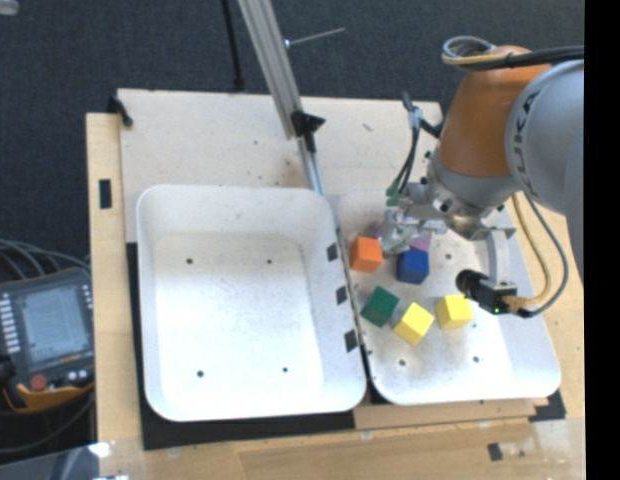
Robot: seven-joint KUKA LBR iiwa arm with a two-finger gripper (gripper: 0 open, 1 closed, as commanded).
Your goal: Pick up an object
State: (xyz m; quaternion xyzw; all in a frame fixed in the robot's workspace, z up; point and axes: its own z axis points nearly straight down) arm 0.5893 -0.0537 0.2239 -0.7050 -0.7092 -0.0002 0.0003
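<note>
Both white bins, the left bin [240, 298] and the right bin [490, 363], look like smooth moulded plastic with a faintly speckled, slightly glossy face, and they sit on a matt, pale wooden bench [220, 133]. The orange band [480, 108] above the wrist has a smooth, glossy shell, while the slanting pole [275, 53] at the far side looks like ribbed bare metal.
</note>
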